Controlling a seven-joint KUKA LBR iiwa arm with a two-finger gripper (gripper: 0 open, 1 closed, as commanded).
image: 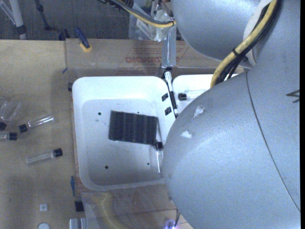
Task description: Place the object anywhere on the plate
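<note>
A dark ribbed rectangular plate (pixel 133 127) lies flat in the middle of the left white bin (pixel 90 94). The grey arm (pixel 238 128) bulks across the right half of the camera view and covers most of the right bin (pixel 190 83). A small dark part shows at the arm's edge by the plate's right corner (pixel 158 146); I cannot tell what it is. Whatever lies under the arm is hidden.
Several clear vials with black caps (pixel 44 154) lie on the wooden bench left of the bins. A blue clamp (pixel 84 43) sits at the bench's far edge. Yellow and black cables (pixel 143 15) run across the top.
</note>
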